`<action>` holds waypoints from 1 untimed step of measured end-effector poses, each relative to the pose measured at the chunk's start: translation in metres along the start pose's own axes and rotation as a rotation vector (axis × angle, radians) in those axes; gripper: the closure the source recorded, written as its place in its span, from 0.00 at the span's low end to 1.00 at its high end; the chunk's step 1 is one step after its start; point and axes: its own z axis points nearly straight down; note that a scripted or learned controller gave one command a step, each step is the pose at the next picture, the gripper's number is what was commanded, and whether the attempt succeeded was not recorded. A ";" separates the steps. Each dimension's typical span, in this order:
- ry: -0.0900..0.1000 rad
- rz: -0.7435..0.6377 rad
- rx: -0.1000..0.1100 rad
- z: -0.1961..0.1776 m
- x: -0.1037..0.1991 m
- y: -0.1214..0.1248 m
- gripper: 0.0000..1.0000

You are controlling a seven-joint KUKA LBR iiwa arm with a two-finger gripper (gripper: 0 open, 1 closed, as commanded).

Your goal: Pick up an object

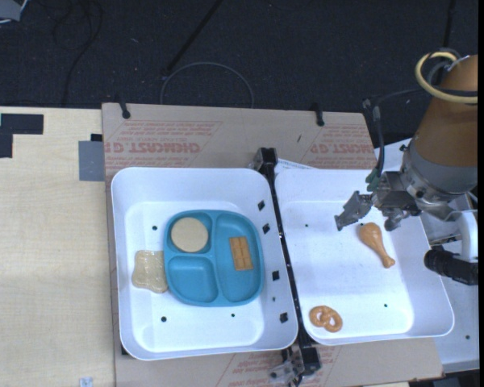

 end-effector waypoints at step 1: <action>-0.001 -0.002 -0.011 -0.006 0.000 0.002 0.00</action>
